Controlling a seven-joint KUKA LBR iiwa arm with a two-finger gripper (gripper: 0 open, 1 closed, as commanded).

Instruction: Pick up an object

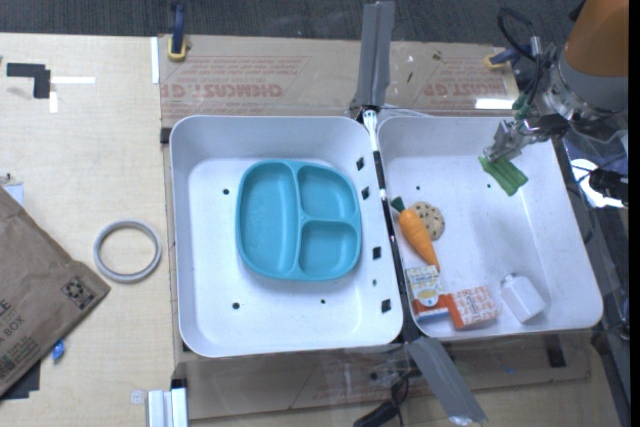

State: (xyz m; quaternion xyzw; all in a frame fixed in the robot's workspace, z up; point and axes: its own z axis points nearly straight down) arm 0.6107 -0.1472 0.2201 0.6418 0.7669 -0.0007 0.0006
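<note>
You have two shallow white bins side by side: the left bin [190, 245] carries a teal plastic divided plate [298, 218], while the right bin [560, 245] bears loose pickings. Your two-finger gripper [510, 150], raised over that bin's far right corner, appears closed on a small green flat piece [504, 173] hanging below its fingers, seemingly a completed pick. Beneath lie an orange toy carrot [418, 235], a round speckled cookie [427, 216], a small red-and-white packet [470, 306] and a white block [522, 296].

The arm [600, 25] runs out at the frame's upper right edge. The cardboard box [35, 300] at lower left is cut off by the left edge. The packet [470, 307] print at lower right is too small to read.
</note>
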